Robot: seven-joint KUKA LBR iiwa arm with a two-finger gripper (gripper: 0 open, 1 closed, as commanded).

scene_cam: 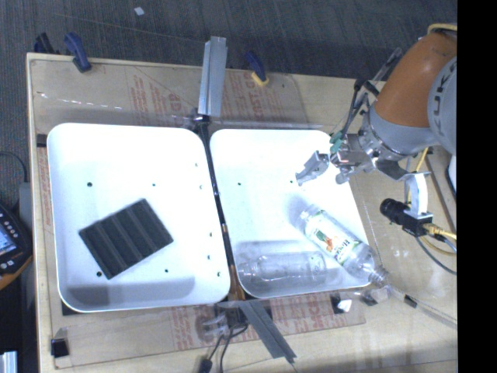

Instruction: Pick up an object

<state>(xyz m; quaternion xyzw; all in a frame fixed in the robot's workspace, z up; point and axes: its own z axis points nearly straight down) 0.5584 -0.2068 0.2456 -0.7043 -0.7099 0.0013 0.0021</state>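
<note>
Two clear plastic bottles lie in the right bin (256,150). One with a white, green and red label (335,242) slants toward the bin's near right corner. The other, without a label (281,267), lies along the near wall. A black ribbed slab (126,237) rests flat in the left bin (116,142). My gripper (328,166) hangs over the right bin's far right part, above and apart from the labelled bottle. Its fingers are spread, with nothing between them.
A grey metal bar (212,76) stands upright at the back between the bins. Blue clamps (78,53) hold the board's far edge. A dark divider (216,208) separates the bins. The grey and orange arm (411,92) enters from the right.
</note>
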